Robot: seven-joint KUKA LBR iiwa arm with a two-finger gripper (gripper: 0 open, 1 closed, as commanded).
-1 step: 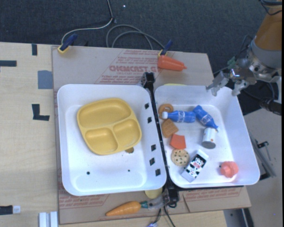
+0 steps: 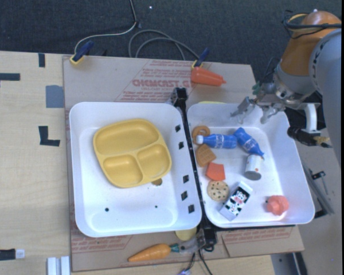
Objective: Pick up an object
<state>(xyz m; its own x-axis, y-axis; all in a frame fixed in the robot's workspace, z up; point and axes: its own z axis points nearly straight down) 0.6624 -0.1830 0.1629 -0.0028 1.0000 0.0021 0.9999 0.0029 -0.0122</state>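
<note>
My gripper (image 2: 253, 112) hovers over the far edge of the right bin (image 2: 295, 159), fingers spread open with nothing between them. Below it in that bin lie two blue bottles, one lying sideways (image 2: 218, 140) and one slanted (image 2: 249, 141), beside a small grey and white can (image 2: 253, 166). Nearer the front are a doughnut (image 2: 200, 133), a brown cracker (image 2: 205, 154), an orange-red square (image 2: 215, 171), a cookie (image 2: 217, 191), a black and white carton (image 2: 235, 201) and a pink lump (image 2: 277, 205).
The left bin (image 2: 80, 171) holds a yellow divided plate (image 2: 132, 152). A toy carrot (image 2: 206, 77) lies on the cardboard behind the bins and another carrot (image 2: 149, 252) in front. Cables loop at the back.
</note>
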